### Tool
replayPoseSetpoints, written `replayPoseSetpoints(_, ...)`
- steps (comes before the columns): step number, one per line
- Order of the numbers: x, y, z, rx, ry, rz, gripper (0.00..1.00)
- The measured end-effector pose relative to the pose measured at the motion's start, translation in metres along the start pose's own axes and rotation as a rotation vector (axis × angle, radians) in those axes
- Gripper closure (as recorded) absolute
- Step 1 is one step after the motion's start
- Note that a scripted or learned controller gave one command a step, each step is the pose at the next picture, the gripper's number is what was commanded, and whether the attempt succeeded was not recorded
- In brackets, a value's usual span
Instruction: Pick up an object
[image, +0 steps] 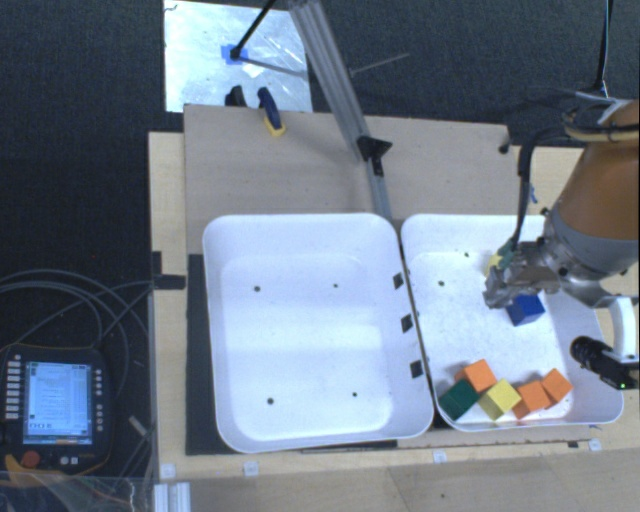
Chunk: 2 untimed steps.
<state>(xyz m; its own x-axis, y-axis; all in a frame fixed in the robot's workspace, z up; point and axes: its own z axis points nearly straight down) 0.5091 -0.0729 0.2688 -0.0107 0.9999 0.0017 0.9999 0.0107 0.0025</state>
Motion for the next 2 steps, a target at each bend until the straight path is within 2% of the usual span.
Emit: replayPoseSetpoints(2,0.107,0.015,0.027,0.003,0.0,0.001,1.0)
